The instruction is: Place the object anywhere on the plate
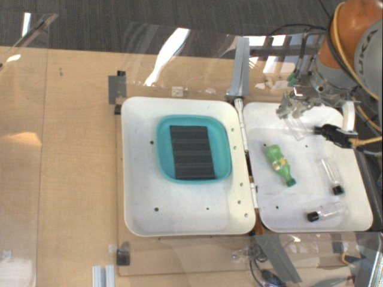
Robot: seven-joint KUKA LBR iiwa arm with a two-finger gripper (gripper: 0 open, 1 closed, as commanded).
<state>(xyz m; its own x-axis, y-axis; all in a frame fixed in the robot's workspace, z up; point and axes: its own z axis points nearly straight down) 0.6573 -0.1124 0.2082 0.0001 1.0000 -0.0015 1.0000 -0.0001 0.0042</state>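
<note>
Now the gripper (pixel 293 107) hangs at the upper right of the frame, its grip state impossible to tell. The green bottle (pixel 280 165) lies just below it, long axis slanting down-right. The teal plate (pixel 222 137) waits at centre-left.

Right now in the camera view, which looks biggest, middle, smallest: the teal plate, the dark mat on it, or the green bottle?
1. teal plate
2. dark mat
3. green bottle
</note>
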